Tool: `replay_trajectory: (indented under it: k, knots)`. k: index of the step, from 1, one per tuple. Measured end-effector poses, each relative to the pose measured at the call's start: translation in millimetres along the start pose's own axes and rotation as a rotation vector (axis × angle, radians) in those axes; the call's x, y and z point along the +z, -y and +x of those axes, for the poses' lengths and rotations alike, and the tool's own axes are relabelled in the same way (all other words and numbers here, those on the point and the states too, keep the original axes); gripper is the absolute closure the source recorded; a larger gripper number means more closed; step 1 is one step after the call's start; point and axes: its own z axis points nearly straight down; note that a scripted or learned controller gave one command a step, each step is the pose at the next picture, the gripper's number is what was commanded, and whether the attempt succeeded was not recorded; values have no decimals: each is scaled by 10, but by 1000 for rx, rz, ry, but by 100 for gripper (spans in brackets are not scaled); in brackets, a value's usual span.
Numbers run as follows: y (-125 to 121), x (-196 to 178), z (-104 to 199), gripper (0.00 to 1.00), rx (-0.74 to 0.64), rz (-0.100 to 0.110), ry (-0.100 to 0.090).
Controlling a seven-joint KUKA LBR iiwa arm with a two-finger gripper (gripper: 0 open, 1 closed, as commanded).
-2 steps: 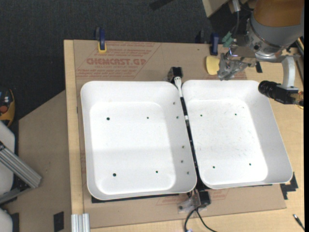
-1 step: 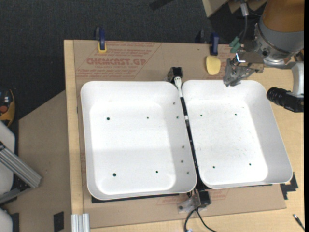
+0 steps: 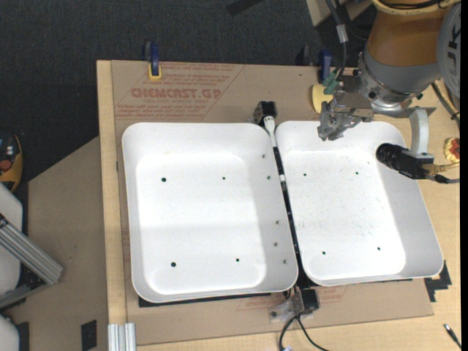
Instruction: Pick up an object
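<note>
My gripper (image 3: 334, 128) hangs over the far left corner of the right bin (image 3: 409, 262), just above its back rim. The grey wrist and the orange band (image 3: 406, 31) rise from it toward the upper right. I see nothing between the gripper and the bin floor below it. The floor of the right bin shows only small dark dots and faint specks. The left bin (image 3: 139, 218) shows just its own few dark dots.
A black cylindrical part on a white bracket (image 3: 401, 159) juts over the right bin's far right rim. Blue and yellow clamps (image 3: 153, 58) (image 3: 322, 86) grip the cardboard's back edge. A black divider strip (image 3: 281, 189) runs between the bins.
</note>
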Motion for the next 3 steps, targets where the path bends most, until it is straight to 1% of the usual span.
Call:
replay_trajectory:
  k: [1, 2, 3]
  knots:
    - [65, -503, 31, 100, 0, -13, 1]
    - [332, -416, -63, 100, 2, -3, 0]
    - [618, -494, 95, 100, -1, -4, -1]
